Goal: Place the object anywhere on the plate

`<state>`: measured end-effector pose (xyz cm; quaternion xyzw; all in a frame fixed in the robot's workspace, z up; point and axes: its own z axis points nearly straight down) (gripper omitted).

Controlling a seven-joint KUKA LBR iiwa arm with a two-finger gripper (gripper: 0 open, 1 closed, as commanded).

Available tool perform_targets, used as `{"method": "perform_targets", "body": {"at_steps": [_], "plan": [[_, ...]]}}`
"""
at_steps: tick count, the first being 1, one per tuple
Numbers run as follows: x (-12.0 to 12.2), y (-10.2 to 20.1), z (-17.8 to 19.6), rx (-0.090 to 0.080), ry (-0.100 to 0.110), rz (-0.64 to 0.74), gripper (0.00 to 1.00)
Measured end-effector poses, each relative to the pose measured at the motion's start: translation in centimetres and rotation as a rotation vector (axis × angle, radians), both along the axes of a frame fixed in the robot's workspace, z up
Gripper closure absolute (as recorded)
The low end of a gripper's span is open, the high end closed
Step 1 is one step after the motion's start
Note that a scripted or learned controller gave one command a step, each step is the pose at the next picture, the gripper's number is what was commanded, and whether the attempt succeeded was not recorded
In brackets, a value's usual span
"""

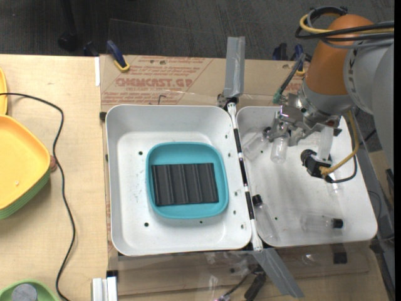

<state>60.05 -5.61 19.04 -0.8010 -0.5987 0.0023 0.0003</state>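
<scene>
A teal square plate with a dark ribbed centre lies in the left bin. In the right bin my gripper hangs low over the upper left part. A small clear plastic object sits right under its tip, and whether it is held I cannot tell. A second clear tube with a black cap lies near the right bin's front right corner.
A brown cardboard sheet lies behind the bins. Yellow and green dishes stack at the left edge, with a black cable running beside them. A yellow cable loops off the wrist over the right bin.
</scene>
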Motion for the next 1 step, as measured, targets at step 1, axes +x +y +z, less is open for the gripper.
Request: {"method": "perform_targets", "body": {"at_steps": [1], "plan": [[0.01,0.0,0.01,0.0,0.0,0.0,0.0]]}}
